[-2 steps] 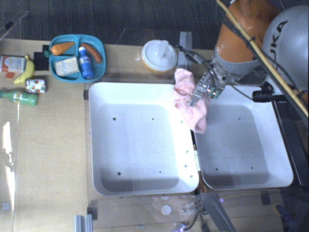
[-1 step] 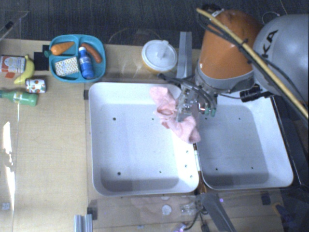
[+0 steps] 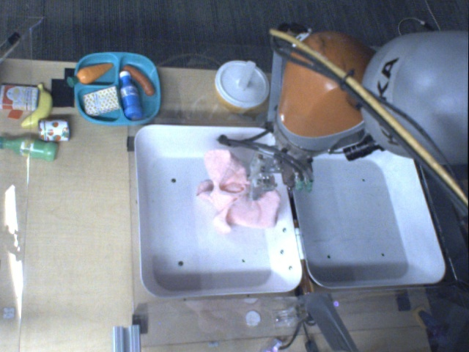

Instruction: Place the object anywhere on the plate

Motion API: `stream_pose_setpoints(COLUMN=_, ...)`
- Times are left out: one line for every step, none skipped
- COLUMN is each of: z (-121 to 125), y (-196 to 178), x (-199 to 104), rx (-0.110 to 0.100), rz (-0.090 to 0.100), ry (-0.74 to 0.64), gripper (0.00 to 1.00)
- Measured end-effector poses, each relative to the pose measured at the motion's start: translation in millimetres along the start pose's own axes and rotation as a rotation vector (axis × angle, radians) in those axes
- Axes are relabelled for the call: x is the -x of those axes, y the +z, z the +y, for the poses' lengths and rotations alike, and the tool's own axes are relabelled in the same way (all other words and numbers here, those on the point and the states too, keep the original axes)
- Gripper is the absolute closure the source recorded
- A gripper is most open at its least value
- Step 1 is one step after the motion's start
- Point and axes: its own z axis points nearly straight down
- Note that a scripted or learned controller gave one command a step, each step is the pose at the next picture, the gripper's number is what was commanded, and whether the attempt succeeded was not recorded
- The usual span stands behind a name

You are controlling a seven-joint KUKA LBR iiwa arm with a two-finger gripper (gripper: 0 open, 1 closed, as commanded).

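Grey arm [image 3: 410, 72] marked "KA"; gripper [image 3: 265, 176] over pink cloth [image 3: 238, 196]

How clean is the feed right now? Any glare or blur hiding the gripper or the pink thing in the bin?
Camera view: overall soft and slightly blurred; the pink cloth reads clearly against the left bin, which is bright but not blown out; the gripper is a dark, blurry cluster under the arm's orange band, its detail lost; glare streaks on the bench at the left.

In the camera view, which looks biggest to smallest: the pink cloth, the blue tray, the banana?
1. Pink cloth, though close to the tray.
2. Blue tray.
3. Banana, clearly smallest.
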Motion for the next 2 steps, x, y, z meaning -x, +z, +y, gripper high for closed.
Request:
stream_pose_setpoints(z=46.3, y=-1.2, x=-22.9, rx=0.000, rz=-0.001, ry=-0.003, gripper=1.00)
stream_pose_setpoints(z=46.0, y=-1.3, x=-22.7, rx=0.000, rz=-0.001, ry=-0.002, gripper=0.00)
